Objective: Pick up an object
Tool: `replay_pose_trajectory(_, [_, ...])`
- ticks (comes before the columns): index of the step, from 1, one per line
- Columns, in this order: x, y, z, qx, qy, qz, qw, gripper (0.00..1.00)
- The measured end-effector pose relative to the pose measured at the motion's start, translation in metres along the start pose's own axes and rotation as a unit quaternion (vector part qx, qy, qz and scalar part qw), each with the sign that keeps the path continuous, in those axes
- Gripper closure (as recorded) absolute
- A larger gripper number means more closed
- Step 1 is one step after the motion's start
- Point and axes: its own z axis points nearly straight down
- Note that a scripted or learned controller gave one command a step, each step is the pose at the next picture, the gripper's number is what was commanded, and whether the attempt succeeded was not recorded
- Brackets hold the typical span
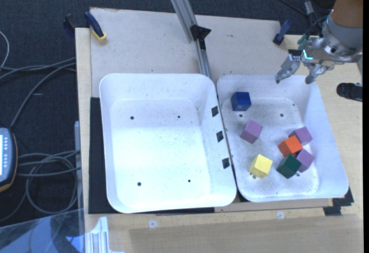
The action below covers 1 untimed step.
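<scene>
Arm comes in from the right, hand [298, 73] hovering over the far right corner of the right bin [323, 131], fingers spread apart with nothing between them, tips just above the bin's back rim. Right bin holds all the blocks: blue cube [241, 101] near the back left, well apart from the hand; purple cube [251, 131] just in front of it toward the middle; yellow cube [261, 166] near the front. Cluster at front right: orange cube [290, 146] touching a second purple block [302, 135] behind it, dark green cube [288, 166] right in front of the orange one, and another purple block [305, 159] pressed against the green one's right side. Left bin [115, 102] sits beside it, rims touching along the middle. Both bins on the tabletop [150, 38], with a metal post [181, 1] rising at a slant behind the seam. Blue-yellow clamp [95, 26] at the tabletop's back left corner, blue clamp [281, 31] at back right.
</scene>
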Motion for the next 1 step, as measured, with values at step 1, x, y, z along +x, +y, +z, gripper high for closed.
replay_pose_trajectory(1, [0.0001, 0.0009, -0.0033, -0.002, -0.001, -0.001, 1.0000, 0.00])
